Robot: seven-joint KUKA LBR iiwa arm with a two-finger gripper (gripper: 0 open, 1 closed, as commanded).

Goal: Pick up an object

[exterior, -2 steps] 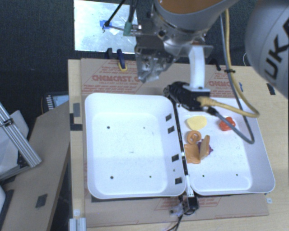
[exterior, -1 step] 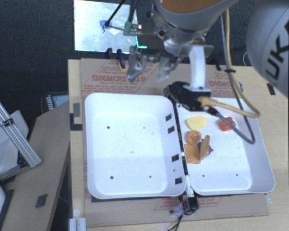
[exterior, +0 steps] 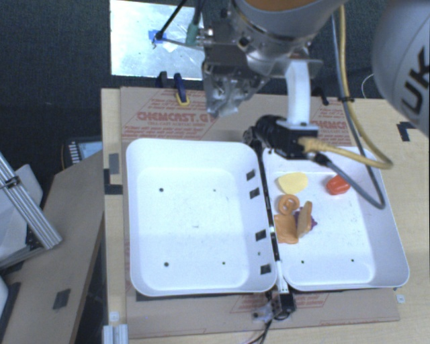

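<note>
Tan stick (exterior: 306, 218) (right bin (exterior: 376, 255)) lies nearly upright, tilted slightly right.

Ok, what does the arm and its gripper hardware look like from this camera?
The arm is glossy grey with black lettering. An orange band sits above the metallic wrist. The gripper is silvery grey metal. A yellow cable and a grey cable run from a black fitting.

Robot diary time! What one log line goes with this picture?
gripper: raised behind the bins, carrying nothing | right white bin: pale yellow piece, red piece, orange ring, tan pieces | pick: not yet done
</note>
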